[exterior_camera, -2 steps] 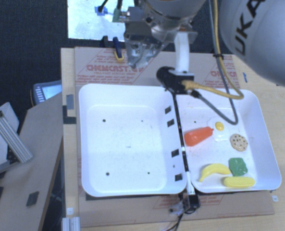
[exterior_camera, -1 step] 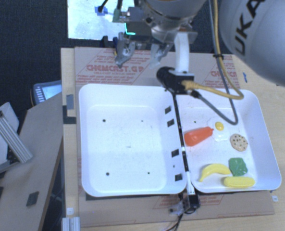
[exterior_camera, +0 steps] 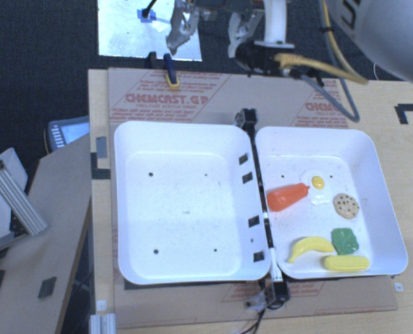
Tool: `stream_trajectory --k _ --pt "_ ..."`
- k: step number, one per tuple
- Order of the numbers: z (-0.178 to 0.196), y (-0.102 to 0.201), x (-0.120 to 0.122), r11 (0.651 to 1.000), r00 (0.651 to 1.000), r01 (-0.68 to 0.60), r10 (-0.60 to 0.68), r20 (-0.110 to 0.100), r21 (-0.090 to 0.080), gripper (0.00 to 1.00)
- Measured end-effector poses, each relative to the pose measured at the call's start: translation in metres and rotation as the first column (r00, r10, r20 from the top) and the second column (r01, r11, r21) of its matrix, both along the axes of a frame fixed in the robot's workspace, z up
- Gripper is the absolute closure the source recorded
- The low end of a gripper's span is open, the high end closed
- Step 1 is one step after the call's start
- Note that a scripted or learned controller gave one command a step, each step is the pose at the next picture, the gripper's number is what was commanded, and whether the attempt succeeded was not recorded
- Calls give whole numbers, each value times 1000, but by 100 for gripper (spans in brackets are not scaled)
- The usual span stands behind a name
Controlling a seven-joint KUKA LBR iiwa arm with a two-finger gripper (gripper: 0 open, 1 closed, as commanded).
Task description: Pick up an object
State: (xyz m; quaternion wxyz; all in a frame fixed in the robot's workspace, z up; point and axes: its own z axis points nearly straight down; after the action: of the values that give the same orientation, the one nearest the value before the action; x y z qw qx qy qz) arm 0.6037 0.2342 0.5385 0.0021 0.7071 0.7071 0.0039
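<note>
Toy foods lie in the right bin (exterior_camera: 370, 160): an orange carrot (exterior_camera: 287, 197) by the divider, a fried egg (exterior_camera: 317, 183), a round cookie (exterior_camera: 345, 205), a yellow banana (exterior_camera: 310, 247), a green piece (exterior_camera: 344, 239) and a yellow corn cob (exterior_camera: 346, 262) at the front. My gripper (exterior_camera: 207, 30) hangs high at the top of the camera view, beyond the bins' far edge, with its two fingers spread apart and nothing between them.
The left bin (exterior_camera: 129, 186) sits beside the right one, joined by a black clipped divider (exterior_camera: 255, 193). Both rest on a cardboard sheet (exterior_camera: 192, 99). Yellow and grey cables (exterior_camera: 328, 75) trail from the wrist over the far right.
</note>
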Motion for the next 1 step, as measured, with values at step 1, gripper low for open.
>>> stream_trajectory --k 1 --pt "9 0 -1 1000 1000 -2 2 -3 0 100"
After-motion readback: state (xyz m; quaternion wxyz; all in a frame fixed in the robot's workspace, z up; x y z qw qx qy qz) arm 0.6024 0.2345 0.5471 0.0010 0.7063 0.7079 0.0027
